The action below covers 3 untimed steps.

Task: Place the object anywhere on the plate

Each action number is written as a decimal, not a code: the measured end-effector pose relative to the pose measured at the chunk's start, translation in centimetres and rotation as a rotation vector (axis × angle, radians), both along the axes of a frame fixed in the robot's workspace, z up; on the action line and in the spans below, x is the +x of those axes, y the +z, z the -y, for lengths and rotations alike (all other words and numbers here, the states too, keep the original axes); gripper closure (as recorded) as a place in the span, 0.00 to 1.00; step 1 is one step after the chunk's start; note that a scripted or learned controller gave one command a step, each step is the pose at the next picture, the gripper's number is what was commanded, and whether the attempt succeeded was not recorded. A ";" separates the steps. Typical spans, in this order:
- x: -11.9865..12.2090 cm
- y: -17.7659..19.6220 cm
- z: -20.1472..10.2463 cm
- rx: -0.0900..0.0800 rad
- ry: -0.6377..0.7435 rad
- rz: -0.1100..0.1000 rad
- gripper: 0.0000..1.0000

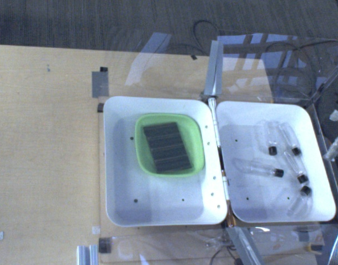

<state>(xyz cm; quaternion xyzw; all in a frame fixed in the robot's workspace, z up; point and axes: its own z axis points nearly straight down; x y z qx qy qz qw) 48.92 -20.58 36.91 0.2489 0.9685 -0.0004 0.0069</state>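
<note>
- bench (pixel 42 148): pale wood-grain surface, matt, flat; it bears 2 shallow white bins side by side.
- left bin (pixel 158 208): smooth white plastic, rounded corners, low walls. a green plate (pixel 197 142) sits in its upper half, square with soft rounded corners and a raised rim, glossy.
- dark object (pixel 167 147): a flat rectangular slab with ribbed cross bands, dull black-grey, lying inside the plate's rim and touching its floor. its long axis runs from upper left to lower right, slightly tilted against the plate's sides. judged from this, the object is on the plate already.
- right bin (pixel 241 203): same white plastic. it holds several clear tubes (pixel 257 169) with small black caps, lying flat and scattered toward its right side, well apart from the plate.
- gripper: its state cannot be told from this view, and nothing is seen clasped.
- governing relation: the arm enters from the right, so the plate and object lie leftward of it, across the right bin. judgement: any further reach would have to cross the tubes without disturbing them.
</note>
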 end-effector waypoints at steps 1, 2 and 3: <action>0.1 -6.1 0.0 -0.002 0.197 -0.002 0.00; 0.0 -1.4 0.0 -0.002 0.129 0.000 0.00; 0.0 1.1 0.0 -0.005 0.348 0.000 0.00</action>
